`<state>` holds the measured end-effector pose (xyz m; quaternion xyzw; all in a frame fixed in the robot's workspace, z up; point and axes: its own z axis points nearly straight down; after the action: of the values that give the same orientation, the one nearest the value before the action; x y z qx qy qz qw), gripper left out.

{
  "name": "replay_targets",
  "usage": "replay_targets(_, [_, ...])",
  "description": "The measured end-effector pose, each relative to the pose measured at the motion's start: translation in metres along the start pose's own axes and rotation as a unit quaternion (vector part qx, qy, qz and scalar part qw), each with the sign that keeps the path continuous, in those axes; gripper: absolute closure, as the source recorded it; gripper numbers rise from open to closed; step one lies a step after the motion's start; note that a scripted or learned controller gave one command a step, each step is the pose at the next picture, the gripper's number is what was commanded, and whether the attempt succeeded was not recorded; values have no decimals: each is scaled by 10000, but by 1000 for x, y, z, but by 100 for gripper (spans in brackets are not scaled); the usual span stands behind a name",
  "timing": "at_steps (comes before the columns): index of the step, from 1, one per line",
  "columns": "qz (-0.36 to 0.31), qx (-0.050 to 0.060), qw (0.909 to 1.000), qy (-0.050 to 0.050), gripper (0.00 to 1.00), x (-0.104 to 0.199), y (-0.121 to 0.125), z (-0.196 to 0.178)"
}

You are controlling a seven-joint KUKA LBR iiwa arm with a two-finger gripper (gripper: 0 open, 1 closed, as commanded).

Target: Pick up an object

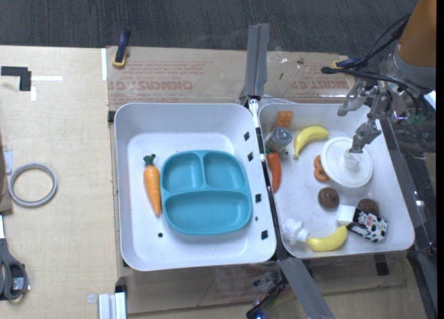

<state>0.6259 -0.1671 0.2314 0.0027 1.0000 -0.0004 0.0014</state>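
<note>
Gripper (361, 137) hung over the white cup (345, 162) in the right bin (399, 193), tip at its upper right rim. Couldn't tell jaw opening or any hold. Yellow banana (309, 138) lay just left of the cup, brown ball (328, 197) just below it.

Bench (55, 241): light wood top. Landmark: left white bin (125, 193), resting directly on bench. Right white bin (399, 193) touching its right wall. Roll of grey tape (31, 184) well left of left bin. Scissors (10, 276) further left and nearer the front edge. Brown cardboard sheet (173, 78) just behind left bin.
</note>
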Motion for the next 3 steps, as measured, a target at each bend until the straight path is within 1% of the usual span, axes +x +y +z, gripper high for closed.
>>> replay_targets(1, [495,2,9988,-15,0,-11,9,128])
replay_targets(2, [950,-2,9955,-3,0,21,65,138])
replay_targets(3, [1999,2,9798,11,0,31,74,139])
